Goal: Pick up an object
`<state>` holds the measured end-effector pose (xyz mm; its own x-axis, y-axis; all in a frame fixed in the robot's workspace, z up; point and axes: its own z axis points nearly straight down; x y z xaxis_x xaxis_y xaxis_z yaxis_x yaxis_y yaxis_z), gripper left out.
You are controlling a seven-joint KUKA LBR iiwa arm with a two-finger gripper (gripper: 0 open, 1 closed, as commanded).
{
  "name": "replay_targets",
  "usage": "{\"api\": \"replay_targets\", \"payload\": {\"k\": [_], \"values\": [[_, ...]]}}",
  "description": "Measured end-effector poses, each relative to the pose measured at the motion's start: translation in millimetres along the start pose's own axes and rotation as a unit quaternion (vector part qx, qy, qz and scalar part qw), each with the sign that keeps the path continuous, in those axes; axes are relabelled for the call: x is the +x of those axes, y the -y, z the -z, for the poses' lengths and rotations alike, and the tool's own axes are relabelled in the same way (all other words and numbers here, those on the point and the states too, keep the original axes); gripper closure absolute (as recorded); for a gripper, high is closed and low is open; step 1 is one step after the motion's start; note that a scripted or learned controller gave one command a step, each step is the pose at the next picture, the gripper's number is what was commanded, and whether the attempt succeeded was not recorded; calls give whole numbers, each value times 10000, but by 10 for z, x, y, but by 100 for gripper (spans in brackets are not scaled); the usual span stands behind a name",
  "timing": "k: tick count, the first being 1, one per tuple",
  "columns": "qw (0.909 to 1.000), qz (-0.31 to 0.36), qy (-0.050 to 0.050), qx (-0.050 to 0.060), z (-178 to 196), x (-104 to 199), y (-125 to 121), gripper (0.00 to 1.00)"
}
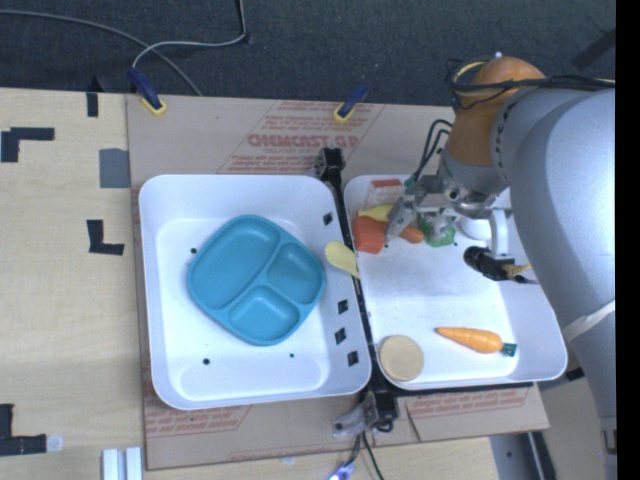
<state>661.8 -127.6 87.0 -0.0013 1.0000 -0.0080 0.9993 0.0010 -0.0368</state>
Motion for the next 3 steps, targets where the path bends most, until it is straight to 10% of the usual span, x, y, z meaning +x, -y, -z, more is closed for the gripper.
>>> {"api": "replay_targets", "payload": {"k": [1,2,3], "values": [[10000,4,-8,-5,62,29,6,100],[10000,-11,37,-40,91,-20,-3,0],[10000,29,-85,-41,-27,-308,-27,0]]}}
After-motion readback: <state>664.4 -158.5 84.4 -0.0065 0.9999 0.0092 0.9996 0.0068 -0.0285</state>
